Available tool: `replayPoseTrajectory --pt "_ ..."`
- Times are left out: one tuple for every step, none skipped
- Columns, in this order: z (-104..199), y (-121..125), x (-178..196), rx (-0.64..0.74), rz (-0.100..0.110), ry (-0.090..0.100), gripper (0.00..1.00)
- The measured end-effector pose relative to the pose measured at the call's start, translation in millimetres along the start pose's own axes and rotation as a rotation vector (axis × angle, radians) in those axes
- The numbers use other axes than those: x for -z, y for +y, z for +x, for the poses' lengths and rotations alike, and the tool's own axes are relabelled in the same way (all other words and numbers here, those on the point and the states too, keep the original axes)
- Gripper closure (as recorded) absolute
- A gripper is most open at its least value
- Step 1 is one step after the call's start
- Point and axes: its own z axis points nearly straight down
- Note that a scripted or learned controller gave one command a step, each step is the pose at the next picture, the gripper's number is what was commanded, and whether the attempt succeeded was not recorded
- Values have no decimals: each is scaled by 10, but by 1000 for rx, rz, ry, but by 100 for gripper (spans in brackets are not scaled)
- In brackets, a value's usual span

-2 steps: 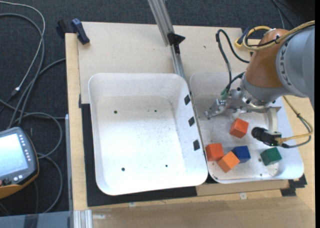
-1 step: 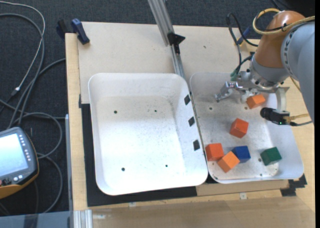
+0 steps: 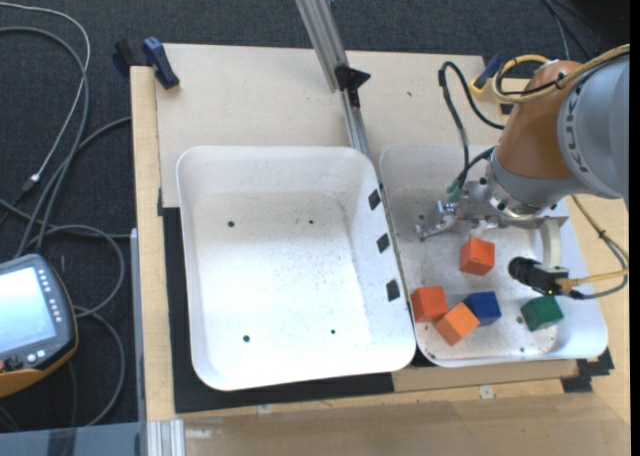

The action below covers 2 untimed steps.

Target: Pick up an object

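The arm (image 3: 560, 134) reaches in from the right over the right bin (image 3: 400, 169). Its tool (image 3: 440, 219) hangs low in that bin's far part; whether it is spread or pressed together I cannot tell. An orange block (image 3: 477, 256) lies just right of it. Nearer lie a second orange block (image 3: 430, 302), a tan block (image 3: 459, 323), a blue block (image 3: 483, 306) and a green block (image 3: 542, 313). The left bin (image 3: 200, 169) sits beside it on the tabletop (image 3: 250, 94).

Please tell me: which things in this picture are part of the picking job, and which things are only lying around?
Part of the job:
- gripper
- right bin
- three orange blocks
- blue block
- green block

Only lying around:
- left bin
- blue clamp
- metal pole
- handheld screen
- cables on the floor
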Motion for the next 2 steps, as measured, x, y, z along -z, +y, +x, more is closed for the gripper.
replayPoseTrajectory --pt "-155 -236 3 -2 -3 -3 0" --pt "-100 -807 -4 -2 -2 -1 0"
